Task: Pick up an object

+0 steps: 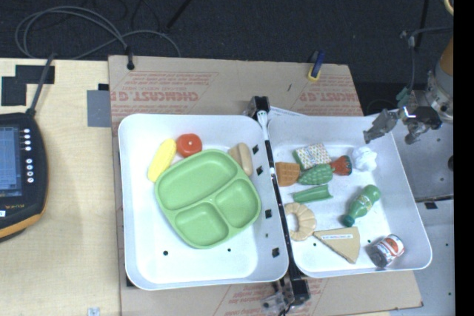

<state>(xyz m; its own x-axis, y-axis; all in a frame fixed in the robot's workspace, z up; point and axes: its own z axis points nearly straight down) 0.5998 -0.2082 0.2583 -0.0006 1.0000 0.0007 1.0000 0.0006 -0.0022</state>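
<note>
- Claw [391,123] hanging over upper-right edge of right bin [415,203], off the arm at far right. Fingers look spread, nothing btwn them.
- Nearest obj: white crumpled ball [364,158], sitting just below-left of claw, apart from it.
- Green bottle [361,204] lying further below claw; silver can [386,249] well below, near bin's lower corner.
- Cheese wedge [340,242] & green pepper [311,194] resting below-left of claw.
- Green divided tray [207,197] sitting in left bin [141,233], well left of claw.

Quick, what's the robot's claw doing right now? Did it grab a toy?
Gripper: over the right bin's far right edge, no toy between its fingers; open or shut cannot be told.
</note>
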